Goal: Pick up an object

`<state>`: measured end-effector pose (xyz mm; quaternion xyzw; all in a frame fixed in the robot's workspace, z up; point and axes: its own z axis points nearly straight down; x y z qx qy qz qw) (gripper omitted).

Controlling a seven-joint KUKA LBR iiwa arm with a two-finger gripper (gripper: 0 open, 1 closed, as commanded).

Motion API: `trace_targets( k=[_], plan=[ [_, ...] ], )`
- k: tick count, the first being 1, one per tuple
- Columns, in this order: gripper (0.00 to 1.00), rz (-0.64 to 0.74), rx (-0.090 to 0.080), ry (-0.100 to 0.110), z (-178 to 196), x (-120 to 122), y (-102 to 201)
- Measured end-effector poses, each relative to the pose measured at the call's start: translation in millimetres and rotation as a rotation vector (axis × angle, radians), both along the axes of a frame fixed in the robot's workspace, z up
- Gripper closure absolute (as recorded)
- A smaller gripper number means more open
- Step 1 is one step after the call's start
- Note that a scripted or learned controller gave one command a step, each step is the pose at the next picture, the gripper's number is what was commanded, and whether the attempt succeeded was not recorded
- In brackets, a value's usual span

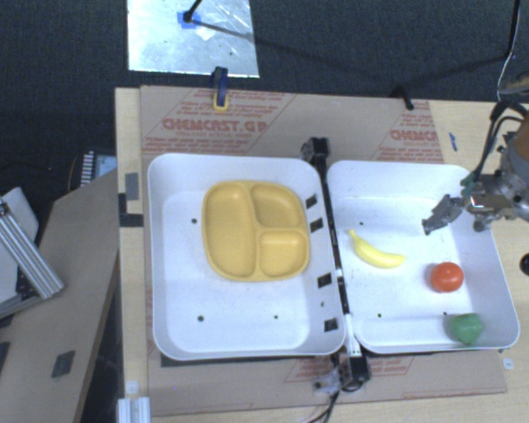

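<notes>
Right bin (502, 320), near to far: green object (465, 327), red ball-like object (446, 277), yellow banana (376, 252) — likely light, smooth plastic; the banana is best pinched across its middle. Hand (443, 212) hovers beyond, far right — grip state indiscernible.

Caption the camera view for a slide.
Gripper hovers over the right bin holding banana, tomato and green object; yellow tray in left bin.

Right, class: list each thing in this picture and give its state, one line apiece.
Gripper: over the right bin, holding nothing.
Banana: lying flat in the right bin.
Tomato: resting in the right bin.
Green object: in the right bin's near corner.
Yellow tray: flat in the left bin.
</notes>
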<state>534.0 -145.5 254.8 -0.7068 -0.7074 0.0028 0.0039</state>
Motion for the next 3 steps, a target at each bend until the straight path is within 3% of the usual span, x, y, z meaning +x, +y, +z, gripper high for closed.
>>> trace_targets(
  k=[1, 3],
  plan=[
    [0.00, 0.003, -0.002, -0.011, 5.6, 2.2, 0.3],
    [0.00, 0.000, -0.001, -0.008, -95.6, -3.0, -3.0]
  ],
)
